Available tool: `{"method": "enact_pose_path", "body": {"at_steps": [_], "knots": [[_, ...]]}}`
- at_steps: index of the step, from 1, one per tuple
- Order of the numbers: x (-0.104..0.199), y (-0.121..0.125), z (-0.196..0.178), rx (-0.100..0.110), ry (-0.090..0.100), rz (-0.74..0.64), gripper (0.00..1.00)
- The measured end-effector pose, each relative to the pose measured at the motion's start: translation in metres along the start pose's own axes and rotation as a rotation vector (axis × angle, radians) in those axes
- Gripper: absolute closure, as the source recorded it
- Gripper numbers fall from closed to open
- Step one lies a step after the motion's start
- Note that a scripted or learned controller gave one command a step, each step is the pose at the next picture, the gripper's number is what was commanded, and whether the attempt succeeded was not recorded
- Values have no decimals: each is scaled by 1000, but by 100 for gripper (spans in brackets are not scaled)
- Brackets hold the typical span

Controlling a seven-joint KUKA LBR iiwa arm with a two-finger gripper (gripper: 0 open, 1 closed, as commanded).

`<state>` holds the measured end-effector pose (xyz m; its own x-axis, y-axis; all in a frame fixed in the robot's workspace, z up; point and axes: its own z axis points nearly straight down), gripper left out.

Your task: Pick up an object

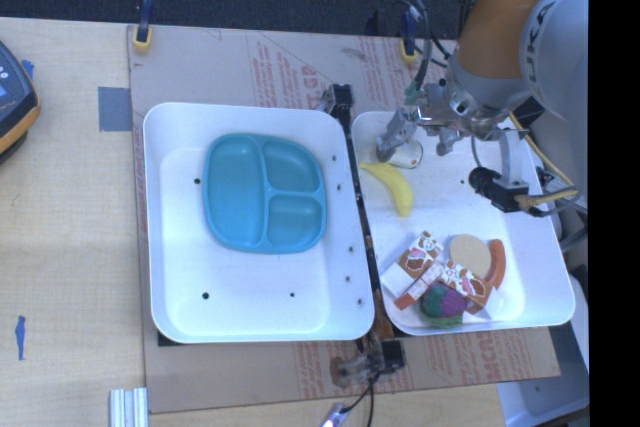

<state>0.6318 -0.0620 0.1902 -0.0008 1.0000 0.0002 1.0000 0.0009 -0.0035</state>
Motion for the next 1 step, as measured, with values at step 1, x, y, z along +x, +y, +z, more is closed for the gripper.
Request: {"method": "enact_pose_path", "body": {"at_steps": [1], "knots": [[-38,14,62,4,-2,-2,0]]}}
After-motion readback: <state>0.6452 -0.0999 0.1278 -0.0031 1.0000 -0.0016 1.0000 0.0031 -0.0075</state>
